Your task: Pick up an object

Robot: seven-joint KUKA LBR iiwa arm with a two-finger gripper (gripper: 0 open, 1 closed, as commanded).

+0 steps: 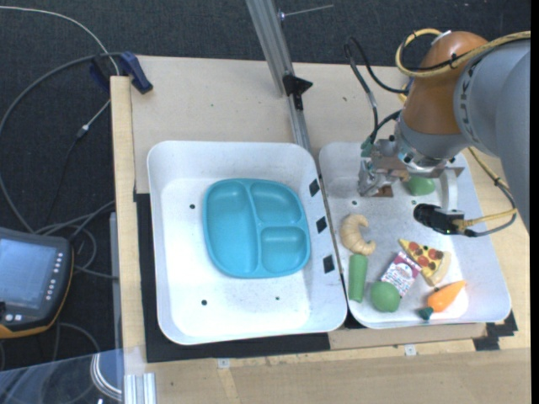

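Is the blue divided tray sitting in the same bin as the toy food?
No, the blue tray lies in the left bin; the croissant is in the right one.

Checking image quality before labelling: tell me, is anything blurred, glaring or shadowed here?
Camera view: even, soft light; the toys, such as the croissant and pizza slice, look sharp; the arm casts a faint shadow on the right bin under the gripper; no strong glare on the blue tray.

**Toy foods lying in the right bin**

Around the croissant (359,234), tan and curved, the others are lying: a green cucumber (358,277) just below it, a round green fruit (385,297) and a pink carton (402,274) lower right, a pizza slice (425,259) right, an orange carrot (444,296) beyond, and a green piece (418,184) up right.
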